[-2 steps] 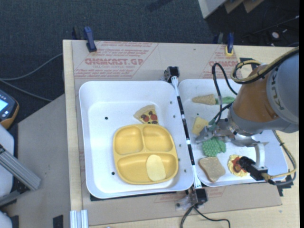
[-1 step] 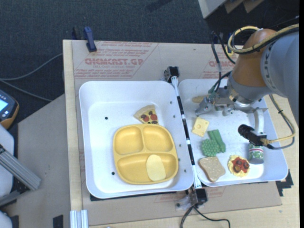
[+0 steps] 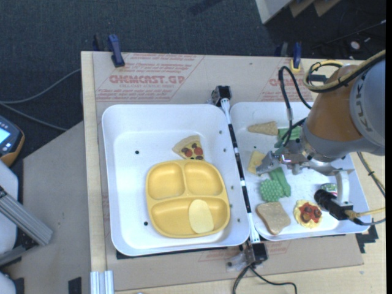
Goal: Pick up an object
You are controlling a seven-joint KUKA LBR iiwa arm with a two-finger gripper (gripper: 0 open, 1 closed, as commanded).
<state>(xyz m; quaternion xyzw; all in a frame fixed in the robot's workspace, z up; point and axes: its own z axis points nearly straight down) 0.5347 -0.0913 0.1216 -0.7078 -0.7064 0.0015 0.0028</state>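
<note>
Fingers of our two-finger gripper (image 3: 269, 164), state unclear to us, hover touching the yellow wedge-shaped toy cheese (image 3: 256, 160) at right-centre frame

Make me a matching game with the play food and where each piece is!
Things:
1. pizza slice
2. pale oval
3. bread slice
4. tortilla chip

Places:
A. near the front edge of the right bin
B. in the yellow tray's big compartment
C. near the back of the right bin
D. on the left bin's floor, just behind the yellow tray

Pairs: 1-D, 2-B, 3-A, 4-C
</note>
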